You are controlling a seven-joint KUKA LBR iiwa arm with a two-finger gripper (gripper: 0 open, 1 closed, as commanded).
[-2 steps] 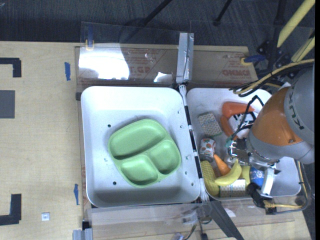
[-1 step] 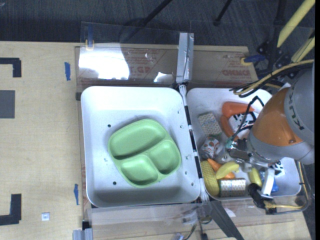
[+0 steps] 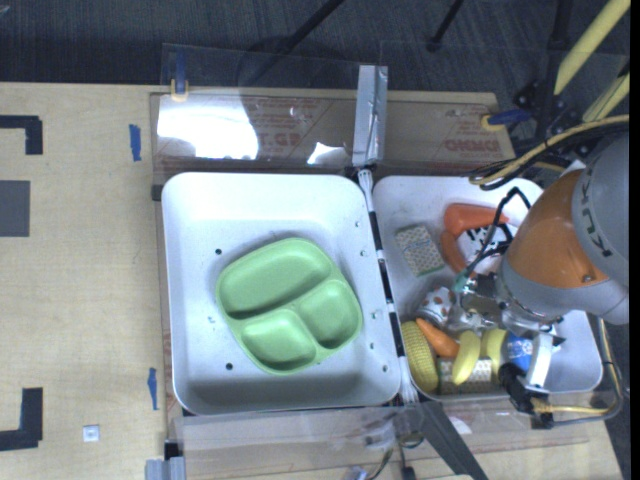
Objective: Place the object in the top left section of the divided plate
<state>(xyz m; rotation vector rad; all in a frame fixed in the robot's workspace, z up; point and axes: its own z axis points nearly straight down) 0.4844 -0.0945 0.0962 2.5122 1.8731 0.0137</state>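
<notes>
A green divided plate [image 3: 288, 303] lies tilted in the left white bin [image 3: 200, 218], its three sections bare. My gripper [image 3: 478, 320] hangs low over the right bin [image 3: 400, 203], down among a pile of toy foods: a carrot [image 3: 436, 336], a corn cob [image 3: 422, 362] and a yellow banana-like piece [image 3: 468, 356]. The wrist and clutter hide the fingertips. The grey arm with its orange band [image 3: 550, 243] reaches in from the right.
An orange-and-white object [image 3: 470, 220] and a speckled grey sponge-like square [image 3: 419, 249] lie at the back of the right bin. A blue item [image 3: 518, 349] sits by the wrist. The bins' shared wall [image 3: 378, 268] separates the plate from the pile.
</notes>
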